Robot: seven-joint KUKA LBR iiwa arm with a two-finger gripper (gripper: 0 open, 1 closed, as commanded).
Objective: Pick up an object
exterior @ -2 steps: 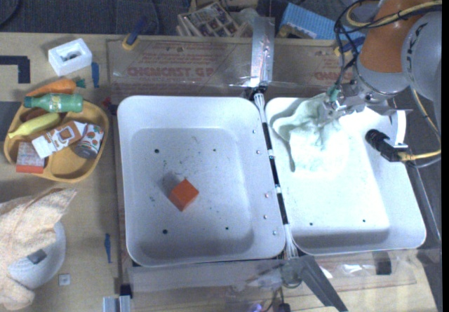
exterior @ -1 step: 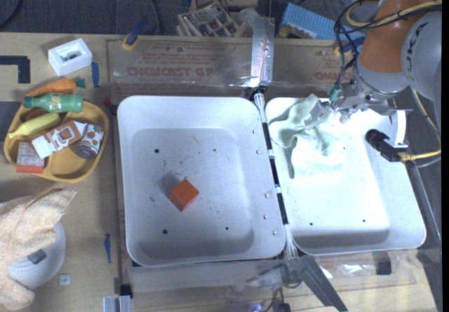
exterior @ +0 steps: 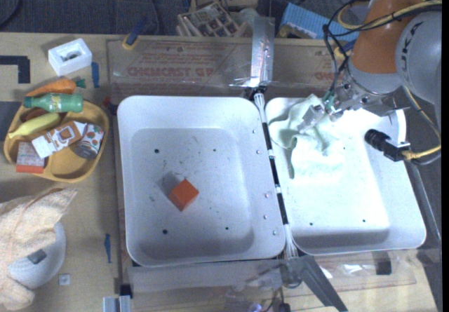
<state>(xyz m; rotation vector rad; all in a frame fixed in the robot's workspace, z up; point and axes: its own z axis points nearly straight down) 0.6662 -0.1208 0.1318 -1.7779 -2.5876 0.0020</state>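
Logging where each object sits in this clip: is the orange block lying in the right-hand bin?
No. The orange block lies in the left bin, while the right bin holds a pale cloth.

Single fixed camera above the bench, looking down at a slant, left bin [exterior: 140, 121] and right bin [exterior: 400, 233] both in frame, arm [exterior: 403, 37] entering from right
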